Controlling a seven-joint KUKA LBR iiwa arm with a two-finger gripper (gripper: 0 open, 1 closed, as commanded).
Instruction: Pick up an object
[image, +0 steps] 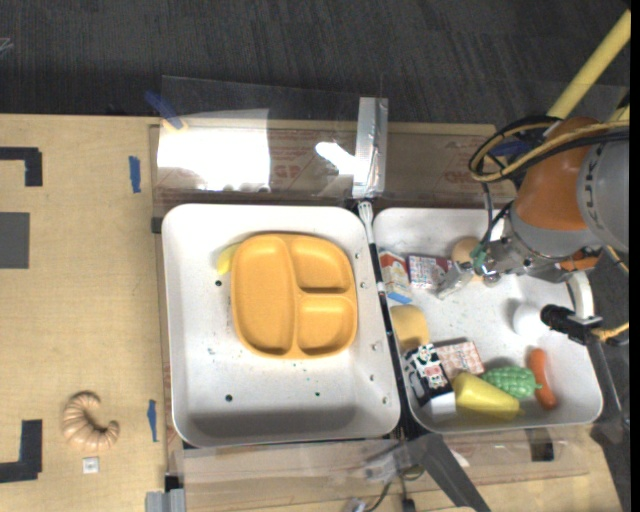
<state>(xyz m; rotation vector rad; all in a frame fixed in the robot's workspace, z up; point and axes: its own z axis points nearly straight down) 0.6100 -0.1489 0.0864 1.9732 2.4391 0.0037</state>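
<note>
My gripper (462, 274) hangs low over the back of the right bin (590, 405), under the orange band of the arm (555, 200). It sits right next to a small beige ball (463, 249) and a red and white packet (424, 268). Further forward in that bin lie a yellow rounded piece (408, 323), a pink printed box (457, 355), a black and white item (427, 370), a yellow fruit (485, 396), a green bumpy piece (512, 380), an orange carrot (541, 377) and a white lump (526, 318). I see nothing lifted.
The left bin (195, 400) holds an orange divided plate (294, 294). A tan croissant-shaped toy (88, 420) lies on the bench far left. A clear panel (260, 150) stands behind the bins. Cables (510, 150) loop near the arm.
</note>
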